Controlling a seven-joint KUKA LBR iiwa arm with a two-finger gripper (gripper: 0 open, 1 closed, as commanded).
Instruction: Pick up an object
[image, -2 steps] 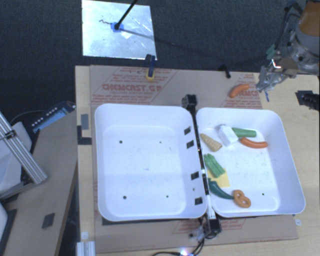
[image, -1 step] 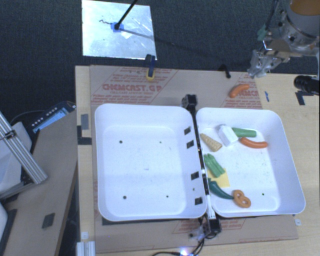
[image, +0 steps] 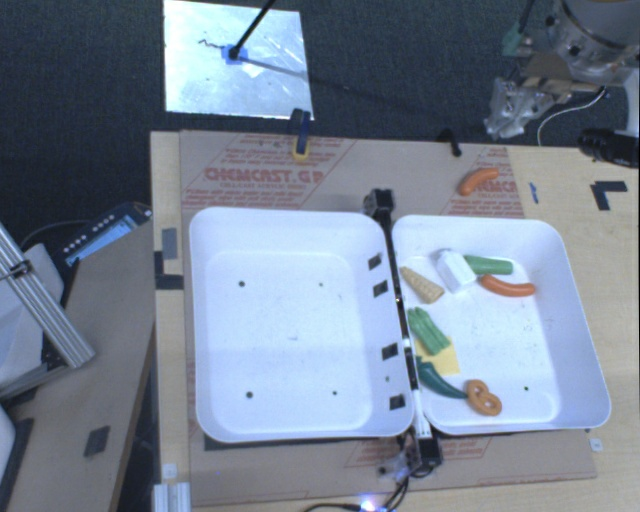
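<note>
- Could easily snag two at once: green pepper (image: 430, 329), yellow slice (image: 441, 357) and pretzel (image: 483, 397) bunched tight near the divider of the right bin (image: 570, 330).
- Might skid the orange sausage (image: 507, 288) on that slick floor.
- Parked high, top right, gripper (image: 512, 108) well clear of the worktop (image: 330, 165); can't tell if released or clenched.

I see two bins (image: 290, 330) of smooth white plastic, faintly glossy. The bench (image: 560, 170) under them looks like pale matt board with red print. Toy food along the right bin's left edge, a sausage (image: 508, 288) and pretzel (image: 484, 397) included, looks like smooth plastic. A shiny metal sheet (image: 236, 60) lies beyond the bench's far edge.
</note>
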